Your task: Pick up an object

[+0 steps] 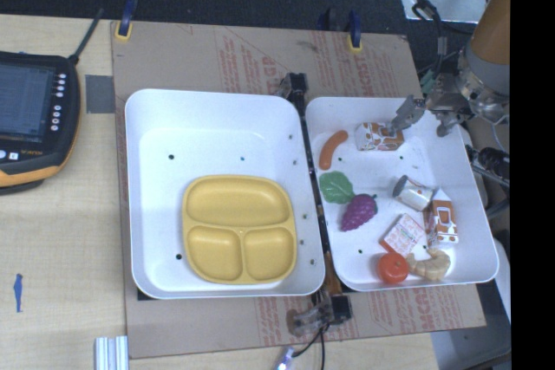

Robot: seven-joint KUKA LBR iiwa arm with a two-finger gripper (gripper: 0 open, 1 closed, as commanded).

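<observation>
Over the right bin, toward its 1 o'clock corner, you can see the claw with its fingers spread and nothing between them. Just at its 8 o'clock lies a small printed carton; the writing on it is too small to read. Further down you have a sausage, green leaf, purple grapes, a grey can, two red-and-white packets whose labels you cannot make out, a tomato and a pale pastry. At 9 o'clock, the left bin holds a yellow divided tray. A teach pendant sits on the desk.
</observation>
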